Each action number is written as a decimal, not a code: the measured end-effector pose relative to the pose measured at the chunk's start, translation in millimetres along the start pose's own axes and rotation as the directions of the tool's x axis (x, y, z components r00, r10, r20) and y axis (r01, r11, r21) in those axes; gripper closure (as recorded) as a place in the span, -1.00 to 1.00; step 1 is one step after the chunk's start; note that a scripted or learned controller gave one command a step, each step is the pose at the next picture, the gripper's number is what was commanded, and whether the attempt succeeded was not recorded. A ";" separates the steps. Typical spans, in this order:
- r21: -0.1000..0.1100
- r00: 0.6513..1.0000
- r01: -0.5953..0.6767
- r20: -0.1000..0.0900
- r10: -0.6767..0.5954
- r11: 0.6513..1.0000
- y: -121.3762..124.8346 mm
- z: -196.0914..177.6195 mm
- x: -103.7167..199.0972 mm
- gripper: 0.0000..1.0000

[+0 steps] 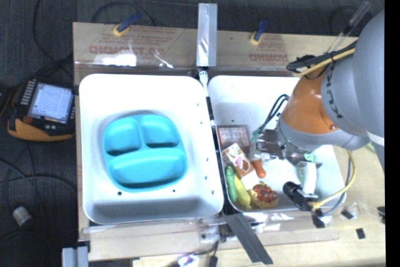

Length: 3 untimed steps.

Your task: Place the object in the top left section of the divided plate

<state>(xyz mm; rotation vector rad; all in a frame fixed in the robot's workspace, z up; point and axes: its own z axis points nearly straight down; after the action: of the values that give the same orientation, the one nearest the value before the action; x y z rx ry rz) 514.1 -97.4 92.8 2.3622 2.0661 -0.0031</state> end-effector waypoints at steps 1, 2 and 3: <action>0.010 1.000 0.002 0.001 -0.002 1.000 -38.6 -88.6 97.9 1.00; 0.020 1.000 0.002 0.002 -0.002 1.000 -40.1 -94.7 97.6 1.00; 0.010 0.999 -0.045 0.001 0.045 0.999 13.8 -50.3 -0.2 1.00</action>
<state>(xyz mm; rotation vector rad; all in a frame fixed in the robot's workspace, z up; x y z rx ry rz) 527.7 -99.2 143.1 2.4133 2.0173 -0.0138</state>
